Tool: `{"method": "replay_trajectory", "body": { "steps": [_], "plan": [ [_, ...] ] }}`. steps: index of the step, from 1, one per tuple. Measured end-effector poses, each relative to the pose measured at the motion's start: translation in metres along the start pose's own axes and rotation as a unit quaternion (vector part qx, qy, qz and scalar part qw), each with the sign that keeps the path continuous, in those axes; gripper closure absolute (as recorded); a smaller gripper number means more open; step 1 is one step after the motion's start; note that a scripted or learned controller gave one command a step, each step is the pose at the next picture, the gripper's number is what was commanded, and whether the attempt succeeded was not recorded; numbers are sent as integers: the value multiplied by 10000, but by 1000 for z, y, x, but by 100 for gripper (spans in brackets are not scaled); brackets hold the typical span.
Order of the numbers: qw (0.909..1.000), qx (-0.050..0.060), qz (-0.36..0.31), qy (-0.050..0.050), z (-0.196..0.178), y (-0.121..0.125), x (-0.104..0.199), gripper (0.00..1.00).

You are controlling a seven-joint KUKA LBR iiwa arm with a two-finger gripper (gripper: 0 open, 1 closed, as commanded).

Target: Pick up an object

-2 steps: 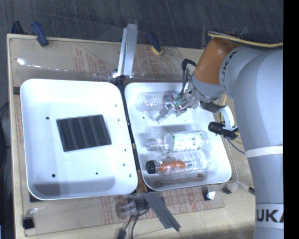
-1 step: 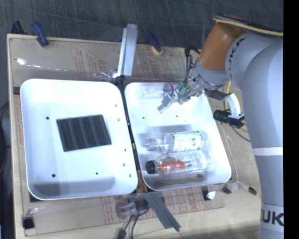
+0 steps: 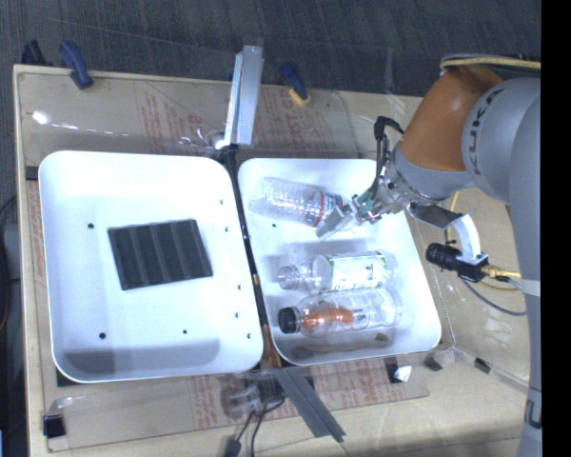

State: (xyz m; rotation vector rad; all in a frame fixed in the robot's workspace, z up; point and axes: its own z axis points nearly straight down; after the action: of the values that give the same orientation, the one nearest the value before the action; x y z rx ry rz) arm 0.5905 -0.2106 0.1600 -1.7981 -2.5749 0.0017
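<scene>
Three clear plastic bottles lie in the right bin (image 3: 421, 298). The top bottle (image 3: 290, 199) lies across the far part of the bin. A second bottle with a white and green label (image 3: 341, 271) lies in the middle. Nearest the front lies a bottle with a black cap and something orange inside (image 3: 338, 314). My gripper (image 3: 335, 217) reaches in from the right and sits low at the right end of the top bottle, touching or very close to it. The view does not tell whether it grips the bottle.
The left bin (image 3: 67, 198) holds a dark ribbed rectangular pad (image 3: 160, 253). A metal bar (image 3: 244, 93) stands upright behind the seam between the bins. Blue clamps (image 3: 76, 63) sit on the bench's far edge.
</scene>
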Motion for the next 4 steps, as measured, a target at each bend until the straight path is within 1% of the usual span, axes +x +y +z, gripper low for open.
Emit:
{"method": "replay_trajectory", "body": {
  "steps": [1,2,3,4],
  "plan": [
    [10000,3,-15,-4,-10,0,0,100],
    [10000,3,-16,-4,-10,0,0,0],
    [9981,-116,-598,-118,42,52,-21,0],
    [9969,-43,-772,-113,47,68,-23,0]
  ]
}}
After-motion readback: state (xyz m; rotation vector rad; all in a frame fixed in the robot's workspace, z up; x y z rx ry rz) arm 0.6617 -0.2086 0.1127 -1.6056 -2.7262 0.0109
